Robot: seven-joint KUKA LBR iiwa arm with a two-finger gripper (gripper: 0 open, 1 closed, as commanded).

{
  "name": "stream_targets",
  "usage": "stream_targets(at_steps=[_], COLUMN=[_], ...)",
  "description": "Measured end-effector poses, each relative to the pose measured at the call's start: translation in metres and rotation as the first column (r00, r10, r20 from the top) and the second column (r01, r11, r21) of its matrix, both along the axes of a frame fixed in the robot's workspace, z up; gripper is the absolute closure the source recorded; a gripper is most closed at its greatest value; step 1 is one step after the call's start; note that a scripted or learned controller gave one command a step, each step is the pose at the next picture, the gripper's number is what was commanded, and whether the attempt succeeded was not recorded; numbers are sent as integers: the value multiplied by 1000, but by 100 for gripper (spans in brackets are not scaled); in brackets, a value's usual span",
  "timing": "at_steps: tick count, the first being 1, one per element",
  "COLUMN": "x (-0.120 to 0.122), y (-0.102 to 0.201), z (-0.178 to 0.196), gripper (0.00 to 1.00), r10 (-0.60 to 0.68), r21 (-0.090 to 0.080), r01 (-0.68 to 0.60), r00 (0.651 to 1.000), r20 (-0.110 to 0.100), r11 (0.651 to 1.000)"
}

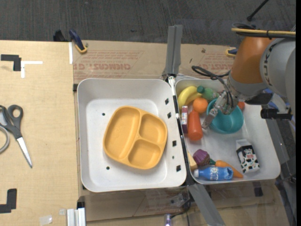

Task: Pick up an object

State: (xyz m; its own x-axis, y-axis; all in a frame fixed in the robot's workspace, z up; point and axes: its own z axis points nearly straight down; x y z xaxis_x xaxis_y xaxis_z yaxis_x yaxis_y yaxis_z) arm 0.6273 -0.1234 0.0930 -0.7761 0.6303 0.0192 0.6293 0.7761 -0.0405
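My gripper [217, 113] hangs low over the right bin [265, 140], at the left rim of a teal bowl [230, 121]. It stands open: one finger [208, 120] reaches down outside the bowl's left edge and the other sits over the bowl's inside. Just left of it lie an orange ball [200, 105], a yellow banana [187, 96] and a red-orange cylinder [194, 127]. Nothing is lifted.
Nearer the front of the right bin are a purple fruit [201, 157], a blue bottle [214, 173], a carrot [229, 165] and a cow-patterned carton [248, 158]. The left bin [89, 126] holds a yellow divided plate [135, 137]. Scissors [18, 131] lie on the bench at far left.
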Motion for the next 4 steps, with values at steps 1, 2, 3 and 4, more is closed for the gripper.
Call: stream_targets(at_steps=[1,2,3,4], x=[-3,-1,-8,-12], y=[-1,0,1,3], z=[8,8,2,3], gripper=[100,0,0,0], r10=[-4,-3,-6,5], r21=[1,1,1,-3], r01=[4,3,6,-5], r00=[1000,1000,1000,999], r20=[-14,-6,24,38], r11=[1000,1000,1000,1000])
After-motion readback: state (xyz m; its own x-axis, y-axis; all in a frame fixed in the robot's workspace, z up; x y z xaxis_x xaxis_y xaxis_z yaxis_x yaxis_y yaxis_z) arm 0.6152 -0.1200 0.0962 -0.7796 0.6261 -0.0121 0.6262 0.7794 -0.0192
